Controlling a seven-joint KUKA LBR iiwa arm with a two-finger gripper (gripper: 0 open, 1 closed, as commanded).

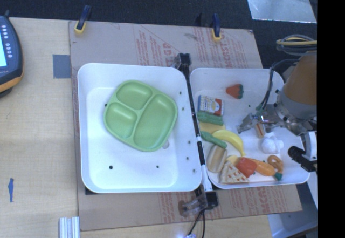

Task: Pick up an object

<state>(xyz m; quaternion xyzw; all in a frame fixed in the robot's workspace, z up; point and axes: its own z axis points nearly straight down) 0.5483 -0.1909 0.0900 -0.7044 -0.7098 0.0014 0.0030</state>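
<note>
The objects to pick from lie in the right bin [215,184], most of them in its near half. A yellow banana [230,140] lies near the middle, with a green stick-shaped piece [209,119] just beyond it and a small blue and white box [209,105] above that. Toward the near edge there is a pizza slice [233,174], a brown bread-like piece [216,158], a red and orange vegetable [253,167] and a small pretzel [275,161]. A white round object [268,144] rests near the right wall, and a strawberry [234,90] lies alone in the far part of the bin.

The gripper [255,121] is low over the right side of this bin, just beside the white round object and to the right of the banana. Its metal parts are blurred and mixed with cables, so I cannot tell how it stands or if it touches something. No object is seen inside it.

The left bin [89,123] holds a green plate [141,115] with three compartments, lying flat in the far half. Both bins stand on a cardboard sheet [151,42] fixed with clamps [82,22] on the wooden bench [38,140].
</note>
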